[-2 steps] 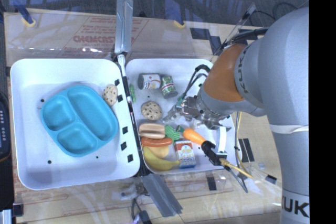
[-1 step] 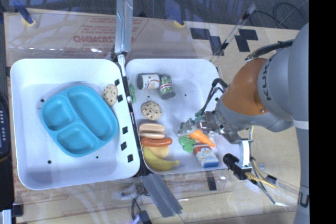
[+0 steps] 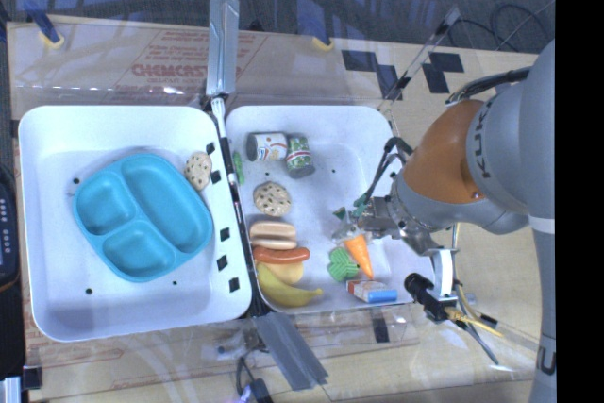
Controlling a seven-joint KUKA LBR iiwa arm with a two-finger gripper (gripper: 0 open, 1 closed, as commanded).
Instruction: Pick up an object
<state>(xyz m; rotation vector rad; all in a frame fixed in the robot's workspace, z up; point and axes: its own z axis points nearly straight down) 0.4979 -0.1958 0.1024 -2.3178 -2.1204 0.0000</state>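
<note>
Sitting in the left bin [image 3: 57, 297]: a blue divided plate [image 3: 142, 214], with a speckled cookie [image 3: 198, 169] leaning at that bin's right wall, partly tucked against the divider.

Lying in the right bin [image 3: 311, 123], left to right: a small can on its side [image 3: 268, 146] beside a green-labelled can [image 3: 299, 156], labels too blurred for reading; a second cookie [image 3: 272, 198]; a hot dog in a bun [image 3: 277, 241]; a banana [image 3: 288, 290], its lower end partly cut off by the bin's rim; a green toy vegetable [image 3: 342, 265]; an orange carrot [image 3: 359, 255]; a small red-and-blue box [image 3: 373, 293].

Hovering over the carrot's top end: the pincer [image 3: 363, 220], dark and cluttered, whether open or closed being impossible to tell. Nothing visibly lifted.

Covering the bin's right wall: the grey arm [image 3: 514, 156] with its orange band [image 3: 448, 160], running out of frame at right.
</note>
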